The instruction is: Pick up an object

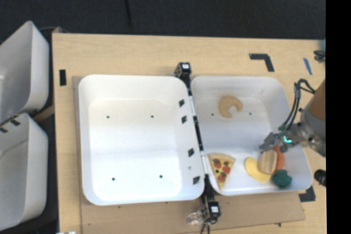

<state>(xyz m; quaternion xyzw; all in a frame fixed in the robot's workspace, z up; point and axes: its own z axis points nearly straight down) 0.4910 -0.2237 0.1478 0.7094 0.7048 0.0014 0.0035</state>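
Gripper (pixel 272 144) low in the right bin (pixel 241 85), near that bin's right wall, arm coming in from the right edge with a green light glowing at the wrist. Fingers are dark and blurred against the bin floor; cannot tell how far they are parted, nor whether anything sits between them.

Just below the gripper, touching or nearly so: a tan, wood-coloured block (pixel 267 161), upright-ish, leaning against an orange carrot-like piece (pixel 280 158) on its right. Which of these the gripper is over cannot be settled from this angle. The block's top edge meets the gripper's lower end in the view.

Crowding the same corner: a yellow banana-shaped piece (pixel 253 169) lying flat, just left of the block and touching it; a dark green lump (pixel 282 178) just below the carrot, close to the bin's front-right corner. These four make one tight cluster, each in contact with or beside the next, leaving little free floor around the block.

Farther left along the front wall, apart from the cluster: a pizza slice toy (pixel 221 167), point aimed toward the front edge. Toward the back of the bin, well apart from the gripper: a tan, bitten-cookie shape (pixel 230 106) lying flat.

Left bin (pixel 88 118) beside it, the two sharing a divider with black clips down the middle. Both rest on a pale wooden bench (pixel 137 52)
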